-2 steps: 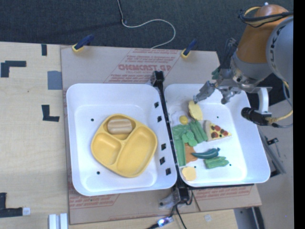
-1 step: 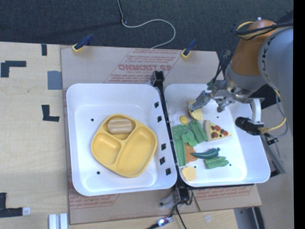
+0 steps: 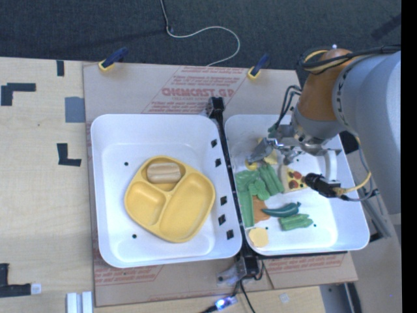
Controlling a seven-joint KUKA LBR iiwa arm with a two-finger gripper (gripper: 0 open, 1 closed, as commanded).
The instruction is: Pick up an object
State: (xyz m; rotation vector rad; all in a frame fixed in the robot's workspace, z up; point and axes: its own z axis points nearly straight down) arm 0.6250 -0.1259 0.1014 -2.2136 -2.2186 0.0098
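Note:
The right bin (image 3: 348, 230) holds a pile of toy food: several green bean-like pieces (image 3: 255, 184), a dark green pepper (image 3: 281, 208), a green pickle (image 3: 296, 222), an orange slab (image 3: 260, 210), a yellow round piece (image 3: 258, 237) and a pizza slice (image 3: 294, 179). My gripper (image 3: 272, 150) is low over the upper left of this bin, just above the green pieces. Its fingers look spread apart, with nothing visible between them. The grey arm with the orange band (image 3: 324, 90) comes in from the upper right.
The left bin (image 3: 107, 194) holds a yellow divided plate (image 3: 189, 207) with a tan bun-like piece (image 3: 163, 171) in its top compartment. A black divider (image 3: 225, 168) separates the bins. A cable (image 3: 195, 31) loops behind the bench.

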